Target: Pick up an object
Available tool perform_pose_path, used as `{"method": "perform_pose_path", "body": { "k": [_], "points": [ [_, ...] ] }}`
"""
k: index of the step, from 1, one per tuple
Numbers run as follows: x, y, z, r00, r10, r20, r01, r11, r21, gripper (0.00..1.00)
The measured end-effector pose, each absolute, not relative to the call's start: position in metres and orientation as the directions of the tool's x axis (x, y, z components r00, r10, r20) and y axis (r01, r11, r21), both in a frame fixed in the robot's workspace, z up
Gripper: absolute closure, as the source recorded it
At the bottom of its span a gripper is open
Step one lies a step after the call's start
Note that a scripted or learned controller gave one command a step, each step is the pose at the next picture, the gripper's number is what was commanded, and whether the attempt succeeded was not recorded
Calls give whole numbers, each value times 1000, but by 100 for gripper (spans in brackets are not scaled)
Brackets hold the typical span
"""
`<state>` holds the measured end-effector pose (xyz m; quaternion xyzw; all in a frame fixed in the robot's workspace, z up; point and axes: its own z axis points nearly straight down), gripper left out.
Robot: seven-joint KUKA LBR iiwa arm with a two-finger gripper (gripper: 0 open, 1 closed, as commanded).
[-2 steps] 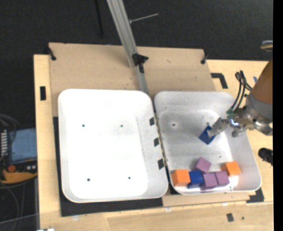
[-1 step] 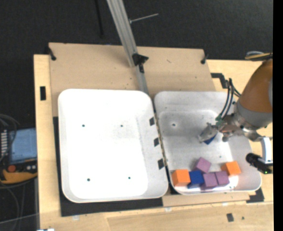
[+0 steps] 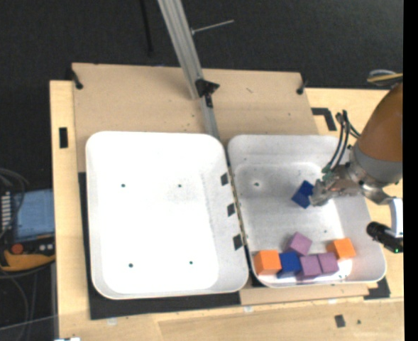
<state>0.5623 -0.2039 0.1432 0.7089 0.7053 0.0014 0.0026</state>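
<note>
Look to the right of the frame: your gripper (image 3: pixel 321 192) sits over the right bin (image 3: pixel 265 155), its tip touching a blue cube (image 3: pixel 303 194) near the bin's middle. You cannot tell from here whether the claw is wide, narrow or clamped on that cube. Along the bin's lower edge you have a row of blocks: an orange cube (image 3: pixel 268 261), a blue block (image 3: pixel 290 263), three purple blocks (image 3: pixel 310 265) and another orange cube (image 3: pixel 343 248). The left bin (image 3: pixel 159 212) fills the centre-left
</note>
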Motion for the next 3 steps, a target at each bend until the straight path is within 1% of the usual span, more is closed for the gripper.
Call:
{"method": "perform_pose_path", "body": {
  "k": [1, 2, 3],
  "points": [
    [555, -204, 193, 5, 1000, -2, 1000, -5, 6, 100],
    [565, -204, 243, -3, 1000, -3, 1000, 3, 7, 100],
    [566, -206, 259, -4, 1000, -1, 1000, 4, 3, 100]
  ]
}}
